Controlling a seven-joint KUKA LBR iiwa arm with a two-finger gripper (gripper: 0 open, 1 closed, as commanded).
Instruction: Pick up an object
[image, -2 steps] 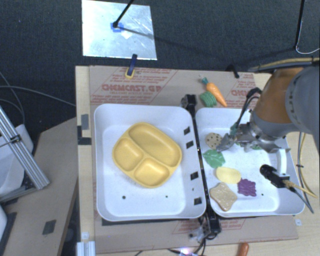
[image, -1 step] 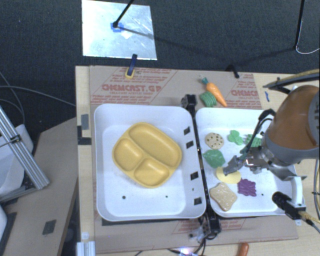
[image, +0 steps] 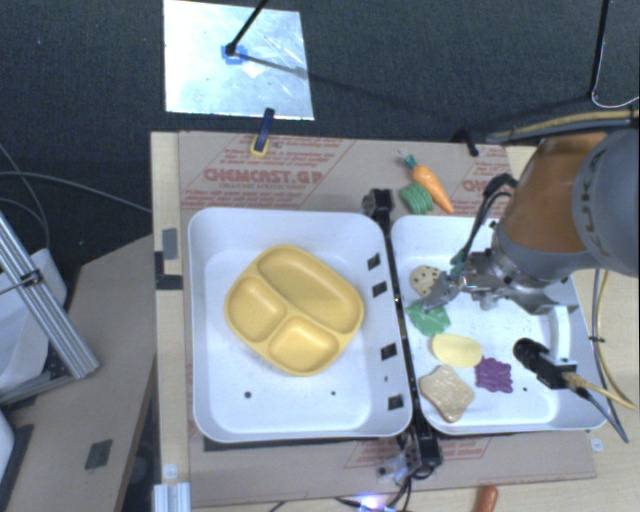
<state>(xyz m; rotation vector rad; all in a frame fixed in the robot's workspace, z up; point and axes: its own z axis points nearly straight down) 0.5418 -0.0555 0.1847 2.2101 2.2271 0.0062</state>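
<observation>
- The gripper sat low over the right bin, and its fingertips were too small and dark to read, so how wide it stood and whether it grasped anything could not be told.
- The grey arm hid much of that bin's upper right part.
- A flat green leafy piece lay just under the gripper; contact was unclear.
- A round speckled cookie lay just beside it.
- Nearer the front lay a smooth yellow oval, a tan bread slice and a knobbly purple cluster.
- The left bin held a glossy yellow plate with 3 compartments.
- A toy carrot lay on the cardboard behind the bins.
</observation>
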